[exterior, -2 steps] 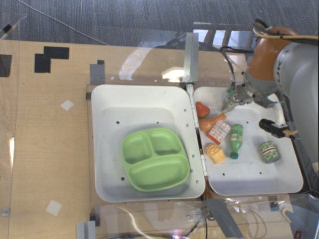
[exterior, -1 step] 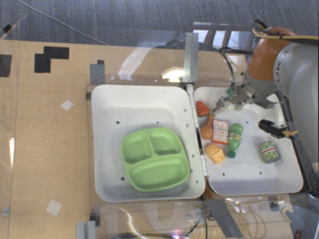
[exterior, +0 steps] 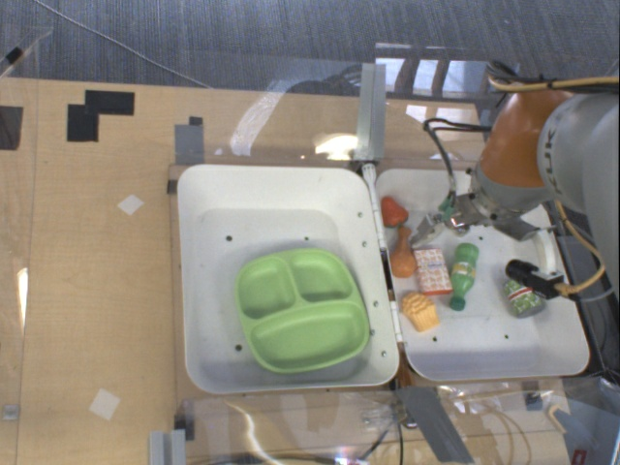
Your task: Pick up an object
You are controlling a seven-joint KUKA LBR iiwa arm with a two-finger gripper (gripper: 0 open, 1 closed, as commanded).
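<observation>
My gripper hangs over the upper left of the right bin, open, with nothing between its fingers. Just below it lie a pink box and a green bottle. To its left sit a red-orange piece and a brown-orange drumstick-shaped toy by the bin's left wall. A yellow ridged piece lies further down. A green can rests on the right side of the bin.
The left bin holds a green sectioned plate. A metal post stands at the divider between the two bins. The arm's grey body and orange band cover the right bin's upper right corner.
</observation>
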